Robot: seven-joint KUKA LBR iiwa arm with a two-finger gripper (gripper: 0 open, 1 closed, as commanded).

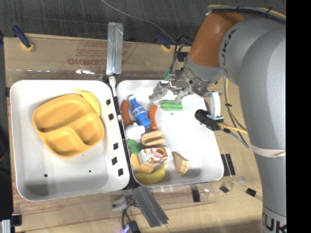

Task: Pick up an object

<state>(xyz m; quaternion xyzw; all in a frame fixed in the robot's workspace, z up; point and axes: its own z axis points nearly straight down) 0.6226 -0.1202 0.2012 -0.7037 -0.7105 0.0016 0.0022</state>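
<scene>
My gripper [168,92] hangs over the back of the right bin [206,149], its grey fingers [157,91] spread open with nothing between them. Just below it a small green piece [171,106] lies flat on the bin floor. To the left of that lie a blue bottle [139,113] and two orange-red sausages [125,111] [153,116]. Nearer the front are a hot dog bun [152,138], a brown and white carton [154,155], a yellow banana [148,174] and a tan bread piece [181,164].
The left bin [19,144] holds a yellow divided tray [68,124] with a banana [92,101] behind it. A metal divider [114,47] stands between the bins at the back. The arm's orange band [214,38] and a black cable fitting [206,119] hang over the right bin's right side.
</scene>
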